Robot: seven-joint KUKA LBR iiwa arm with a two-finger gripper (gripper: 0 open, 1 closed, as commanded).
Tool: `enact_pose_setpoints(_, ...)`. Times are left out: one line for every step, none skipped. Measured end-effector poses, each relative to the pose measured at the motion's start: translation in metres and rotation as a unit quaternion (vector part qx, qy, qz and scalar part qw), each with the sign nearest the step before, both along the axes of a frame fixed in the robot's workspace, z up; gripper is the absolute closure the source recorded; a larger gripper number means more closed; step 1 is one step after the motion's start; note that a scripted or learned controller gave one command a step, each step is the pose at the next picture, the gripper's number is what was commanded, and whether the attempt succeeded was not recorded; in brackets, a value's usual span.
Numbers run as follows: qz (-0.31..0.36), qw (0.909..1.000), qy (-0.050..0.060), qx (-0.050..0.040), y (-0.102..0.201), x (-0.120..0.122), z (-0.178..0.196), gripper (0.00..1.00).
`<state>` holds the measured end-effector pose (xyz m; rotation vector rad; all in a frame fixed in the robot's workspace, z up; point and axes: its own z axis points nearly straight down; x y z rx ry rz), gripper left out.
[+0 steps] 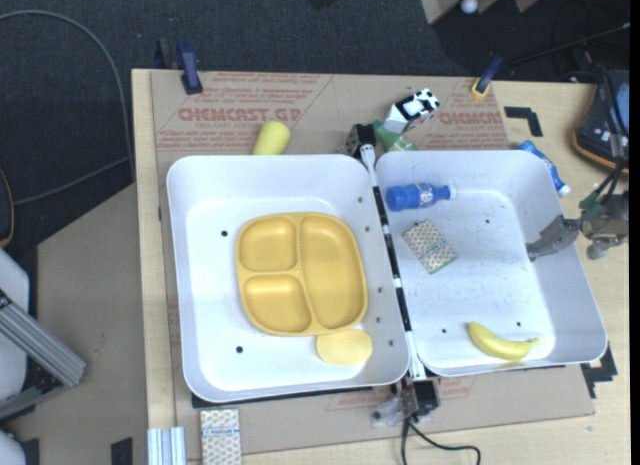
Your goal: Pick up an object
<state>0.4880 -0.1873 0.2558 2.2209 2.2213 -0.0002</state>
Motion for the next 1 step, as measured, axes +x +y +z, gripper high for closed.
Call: enact_pose_setpoints(0.000,1.0000,0.001,0.0007,0.0554,0.0169,-0.1045,0.00)
